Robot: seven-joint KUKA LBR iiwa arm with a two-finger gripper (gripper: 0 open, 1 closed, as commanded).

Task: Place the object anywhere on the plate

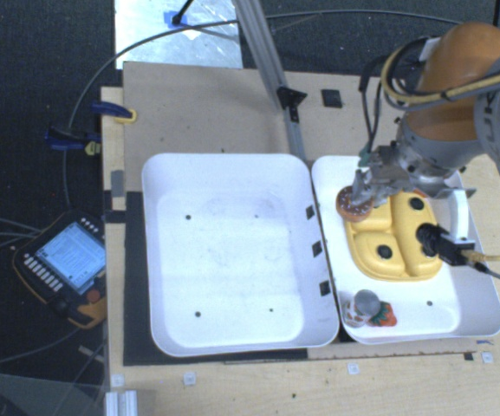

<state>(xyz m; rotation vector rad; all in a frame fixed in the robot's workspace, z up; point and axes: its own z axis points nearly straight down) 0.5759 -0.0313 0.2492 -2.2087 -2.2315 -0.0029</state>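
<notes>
The claw (360, 189) hung over the upper left part of the right bin (479, 306), reaching in from three o'clock beneath the orange-banded wrist. Its tips sat right at a small round object, a brownish ring like a toy doughnut (351, 204), but the wrist and cabling crowded the spot, so I cannot tell whether the doughnut was pinched between them or simply lay beneath them.

The doughnut lay at the ten o'clock corner of the yellow sectioned plate (394, 243), overlapping its rim, partly on the plate and partly over the white bin floor toward the dividing wall. At about seven o'clock from the plate, in the near left corner of the same bin, was a small cluster of toys (369, 308), grey and reddish, well apart from the claw. The left bin (224, 250) lay at nine o'clock, beyond the divider.

The risk, as I judged it, was in the edge position. If the doughnut were let go there, it could tip off the raised rim and roll to the bin floor. If the grip was only partial, a move toward the plate's centre might drag it or drop it short. The wrist also sat close over the plate, so a low sweep might nudge the plate itself.
</notes>
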